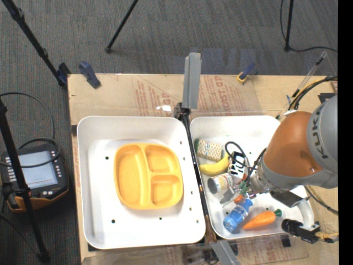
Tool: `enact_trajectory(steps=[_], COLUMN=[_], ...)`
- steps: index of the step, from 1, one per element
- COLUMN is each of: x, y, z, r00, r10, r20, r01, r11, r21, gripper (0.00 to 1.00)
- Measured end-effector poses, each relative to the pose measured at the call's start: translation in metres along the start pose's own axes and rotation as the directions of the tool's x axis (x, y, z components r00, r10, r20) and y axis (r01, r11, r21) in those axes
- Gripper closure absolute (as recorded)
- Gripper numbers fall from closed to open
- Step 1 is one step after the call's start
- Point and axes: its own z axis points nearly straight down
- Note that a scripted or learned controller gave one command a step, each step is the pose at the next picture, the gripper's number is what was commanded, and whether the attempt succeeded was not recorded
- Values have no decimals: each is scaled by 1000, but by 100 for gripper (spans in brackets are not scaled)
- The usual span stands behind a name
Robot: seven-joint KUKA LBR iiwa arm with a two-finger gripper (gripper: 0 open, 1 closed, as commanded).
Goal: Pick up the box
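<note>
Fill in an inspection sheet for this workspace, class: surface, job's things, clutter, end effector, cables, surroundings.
Surface: cardboard-covered bench bearing left bin and right bin.
Job's things: small patterned box in the right bin's upper left, beside the banana.
Clutter: yellow divided tray in the left bin; jar, blue bottle, carrot in the right.
End effector: end effector low over the right bin's middle; fingers hidden.
Cables: black cable loop in the right bin.
Surroundings: carpet, tripod legs, teach pendant.

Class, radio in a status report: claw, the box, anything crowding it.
Claw low in right bin, fingers unclear. Box lies apart at bin's left wall. Banana against it, can nearby.
</note>
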Motion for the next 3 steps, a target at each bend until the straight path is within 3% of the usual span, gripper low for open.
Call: enact_trajectory(steps=[1,2,3], x=[1,39,38], y=[0,-2,-2], z=[-9,-81,-115], r00=[1000,996,989], r10=[4,86,-146], r20=[-3,1,2], r01=[-4,-86,146], r11=[1000,996,989], r21=[3,2,0], gripper=[100,100,100])
